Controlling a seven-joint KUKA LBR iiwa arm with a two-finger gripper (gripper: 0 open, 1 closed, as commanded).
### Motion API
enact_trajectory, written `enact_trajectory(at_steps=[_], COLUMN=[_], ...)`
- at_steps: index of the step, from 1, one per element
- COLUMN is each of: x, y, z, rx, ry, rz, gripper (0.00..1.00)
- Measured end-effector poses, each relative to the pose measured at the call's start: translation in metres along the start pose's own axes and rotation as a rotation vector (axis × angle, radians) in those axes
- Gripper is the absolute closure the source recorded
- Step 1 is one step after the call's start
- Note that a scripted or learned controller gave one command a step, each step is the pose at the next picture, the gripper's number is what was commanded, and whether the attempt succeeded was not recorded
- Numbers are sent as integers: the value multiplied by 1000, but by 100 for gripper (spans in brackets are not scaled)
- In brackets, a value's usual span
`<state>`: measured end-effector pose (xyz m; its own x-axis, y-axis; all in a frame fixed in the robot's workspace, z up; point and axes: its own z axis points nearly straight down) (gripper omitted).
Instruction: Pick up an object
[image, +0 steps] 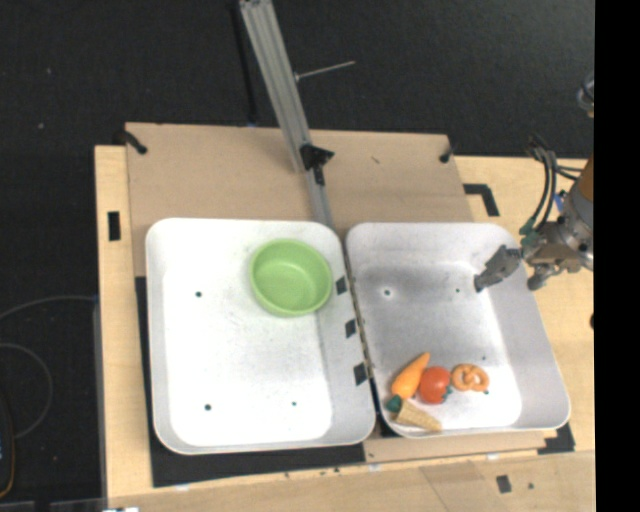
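White plastic under me on both sides: two shallow bins sit side by side on the bench. My gripper (517, 268) hangs over the upper right edge of the right bin (420, 260), coming in from the right, and my two fingers are spread apart with nothing between them. One dark finger (495, 268) points down and left over the bin's floor; the other sits just beside the rim.

Down at the near end of this same bin, the little pile of toy food is bunched together, well apart from my fingers. I see an orange carrot (409, 377) lying at a slant, a red tomato (434, 385) touching it on the right, a pretzel (470, 378) just beside the tomato, and a pale cone (417, 417) lying along the front wall below them.

Over in the left bin (200, 350), a green bowl (291, 278) sits upright near the top right corner.
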<state>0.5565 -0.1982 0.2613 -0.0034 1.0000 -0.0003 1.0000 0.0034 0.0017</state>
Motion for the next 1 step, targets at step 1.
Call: enact_trajectory(at_steps=[1], x=[0], y=[0], z=[0], rx=[0], ry=[0], rz=[0], gripper=[0])
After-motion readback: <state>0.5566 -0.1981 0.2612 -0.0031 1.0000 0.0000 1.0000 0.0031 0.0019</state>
